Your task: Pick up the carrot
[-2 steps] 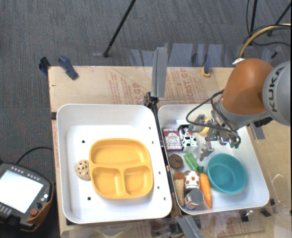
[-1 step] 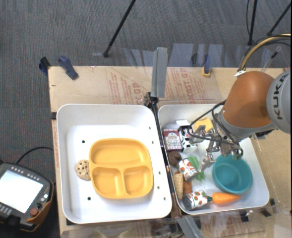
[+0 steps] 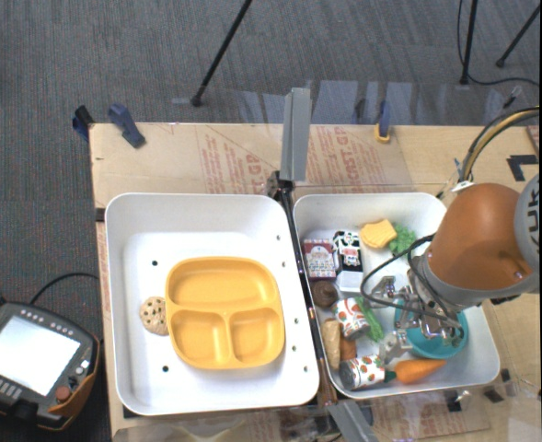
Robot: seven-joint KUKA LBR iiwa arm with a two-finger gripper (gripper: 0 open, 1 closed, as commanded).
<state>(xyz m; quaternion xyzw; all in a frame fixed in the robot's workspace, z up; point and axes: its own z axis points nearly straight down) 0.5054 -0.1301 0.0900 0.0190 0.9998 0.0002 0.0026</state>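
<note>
Cardboard-covered worktop (image 3: 215, 159) on dark carpet, tripod legs behind, two white bins side by side: left bin (image 3: 123, 247) with a yellow tray (image 3: 224, 311) and a cookie (image 3: 154, 315) touching its left edge, bare white all round. Right bin (image 3: 432, 201) crowded, carrot (image 3: 418, 370) lying near the front wall beside a can (image 3: 363, 372), just below a teal bowl (image 3: 441, 341). Gripper (image 3: 424, 325) low over that bowl, near the carrot, grasp impossible to tell.

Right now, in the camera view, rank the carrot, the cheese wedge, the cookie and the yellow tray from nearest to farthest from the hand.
The hand is low in the right bin.
1. carrot: just below the hand, right bin's lower edge.
2. cheese wedge: upper part of the right bin.
3. yellow tray: middle of the left bin.
4. cookie: left of the tray, farthest.
</note>
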